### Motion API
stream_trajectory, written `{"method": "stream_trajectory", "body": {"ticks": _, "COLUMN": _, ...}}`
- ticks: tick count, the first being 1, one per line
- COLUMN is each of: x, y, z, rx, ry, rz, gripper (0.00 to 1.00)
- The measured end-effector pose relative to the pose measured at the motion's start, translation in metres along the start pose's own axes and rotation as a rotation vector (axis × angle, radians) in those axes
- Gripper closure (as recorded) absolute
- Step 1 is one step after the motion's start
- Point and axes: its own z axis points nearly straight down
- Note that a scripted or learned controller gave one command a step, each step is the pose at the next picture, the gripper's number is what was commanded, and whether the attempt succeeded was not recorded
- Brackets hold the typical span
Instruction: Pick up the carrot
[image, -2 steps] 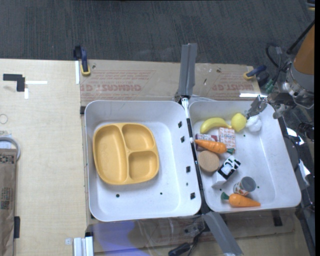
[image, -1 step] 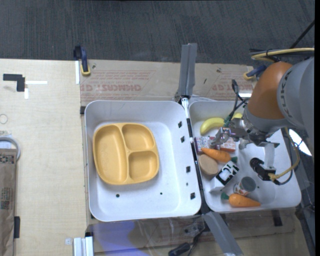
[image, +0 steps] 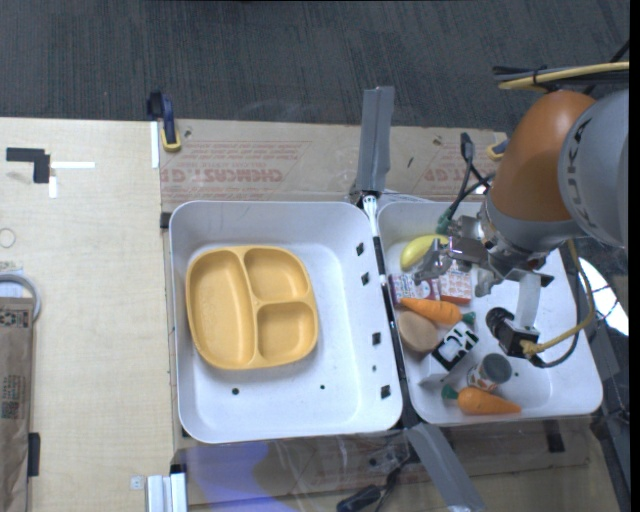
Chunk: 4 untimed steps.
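Two carrots lie in the right bin (image: 575, 392). One carrot (image: 432, 310) is orange with a green end and lies at the bin's left middle, beside a red and white packet (image: 442, 288). The other carrot (image: 487, 402) rests near the bin's front edge. My gripper (image: 447, 257) hangs over the back of the right bin, just above the packet and next to a yellow fruit (image: 420, 250). It sits a short way behind the first carrot. The grey arm with its orange band (image: 540, 155) hides the bin's back right part.
A tan rounded item (image: 420, 334), a black and white piece (image: 458, 346) and a small can (image: 492, 370) crowd the right bin between the two carrots. The left bin (image: 200, 400) holds a yellow divided plate (image: 253, 306). A grey divider (image: 376, 140) stands between the bins.
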Motion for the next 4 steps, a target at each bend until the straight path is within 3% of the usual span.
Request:
{"method": "stream_trajectory", "body": {"ticks": 1, "x": -0.009, "y": -0.040, "z": 0.000, "rx": 0.002, "ry": 0.000, "rz": 0.058, "gripper": 0.00}}
{"method": "stream_trajectory", "body": {"ticks": 2, "x": -0.071, "y": 0.008, "z": 0.092, "rx": -0.019, "ry": 0.005, "rz": 0.142, "gripper": 0.00}}
{"method": "stream_trajectory", "body": {"ticks": 3, "x": -0.071, "y": 0.007, "z": 0.085, "rx": -0.013, "ry": 0.004, "rz": 0.143, "gripper": 1.00}}
{"method": "stream_trajectory", "body": {"ticks": 4, "x": -0.021, "y": 0.018, "z": -0.090, "rx": 0.001, "ry": -0.002, "rz": 0.259, "gripper": 1.00}}
